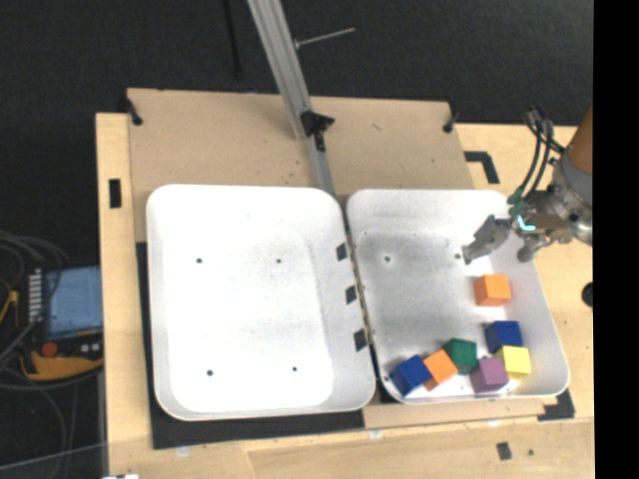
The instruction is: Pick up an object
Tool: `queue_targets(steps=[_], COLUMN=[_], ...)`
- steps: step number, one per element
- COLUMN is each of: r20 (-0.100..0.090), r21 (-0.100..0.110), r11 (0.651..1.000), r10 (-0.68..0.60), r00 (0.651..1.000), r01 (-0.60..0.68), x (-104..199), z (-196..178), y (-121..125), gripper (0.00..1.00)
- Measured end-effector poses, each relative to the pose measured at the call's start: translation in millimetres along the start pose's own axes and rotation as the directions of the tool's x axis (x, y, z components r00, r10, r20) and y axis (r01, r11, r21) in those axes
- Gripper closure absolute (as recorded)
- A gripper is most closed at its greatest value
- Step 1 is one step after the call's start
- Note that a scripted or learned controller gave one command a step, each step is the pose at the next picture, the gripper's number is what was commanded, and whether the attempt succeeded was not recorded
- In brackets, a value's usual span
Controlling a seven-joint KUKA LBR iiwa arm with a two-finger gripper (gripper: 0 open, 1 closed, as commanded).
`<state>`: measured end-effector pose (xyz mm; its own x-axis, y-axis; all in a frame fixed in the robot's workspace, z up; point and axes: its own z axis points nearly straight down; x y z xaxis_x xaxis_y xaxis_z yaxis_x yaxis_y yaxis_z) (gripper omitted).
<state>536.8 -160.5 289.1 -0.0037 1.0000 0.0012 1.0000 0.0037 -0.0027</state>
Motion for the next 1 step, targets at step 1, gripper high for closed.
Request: queue_targets(steps=[1], r20=[0.001], r21=[-0.004], r11=[1.0], r10=[0.002], r00=[1.0], r01=[-0.002], x=[-0.2], z=[-2.1], y=[0.6], gripper=[0.0])
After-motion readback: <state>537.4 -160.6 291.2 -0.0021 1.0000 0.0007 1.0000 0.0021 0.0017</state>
